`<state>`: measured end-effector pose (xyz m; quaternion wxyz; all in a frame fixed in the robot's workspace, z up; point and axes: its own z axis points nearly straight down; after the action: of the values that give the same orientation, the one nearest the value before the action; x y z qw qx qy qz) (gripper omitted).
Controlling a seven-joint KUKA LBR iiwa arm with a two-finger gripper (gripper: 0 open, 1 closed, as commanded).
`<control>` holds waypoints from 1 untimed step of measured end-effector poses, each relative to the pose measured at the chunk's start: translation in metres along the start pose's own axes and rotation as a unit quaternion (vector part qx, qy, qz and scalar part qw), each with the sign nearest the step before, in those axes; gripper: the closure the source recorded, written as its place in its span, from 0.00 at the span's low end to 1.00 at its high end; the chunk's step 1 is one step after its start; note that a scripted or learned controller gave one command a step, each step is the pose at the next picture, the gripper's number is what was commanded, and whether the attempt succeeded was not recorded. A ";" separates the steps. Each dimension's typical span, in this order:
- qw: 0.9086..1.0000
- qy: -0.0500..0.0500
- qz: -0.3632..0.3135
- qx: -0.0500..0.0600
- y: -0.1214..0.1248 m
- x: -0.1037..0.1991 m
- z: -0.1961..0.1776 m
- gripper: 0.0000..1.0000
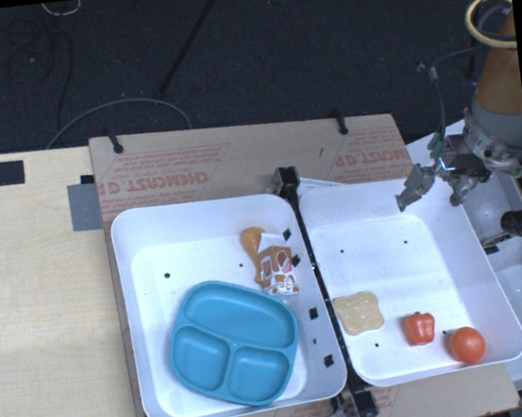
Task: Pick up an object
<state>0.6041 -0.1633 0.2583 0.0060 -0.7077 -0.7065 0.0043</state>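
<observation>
Three objects lie along the right bin's point(406, 232) near edge: flat tan piece point(358, 313), red pepper point(419, 328), tomato point(467, 345). Gripper point(436, 184) hangs open and empty over the bin's far right corner, nearest them.

In the left bin point(136, 265), a tray point(232, 341) lies at 6 o'clock and a carton point(277, 272) at 2 o'clock; the right bin point(374, 208) holds bread point(358, 313), a pepper point(419, 328) and a tomato point(467, 345) along 6 o'clock.

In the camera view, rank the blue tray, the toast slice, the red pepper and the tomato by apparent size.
1. blue tray, by far largest
2. toast slice
3. red pepper and tomato look alike; not ranked.
</observation>
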 end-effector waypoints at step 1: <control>1.000 -0.001 -0.001 -0.006 0.002 0.000 -0.008 0.00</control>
<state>0.6061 -0.1632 0.2658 0.0011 -0.7070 -0.7072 0.0007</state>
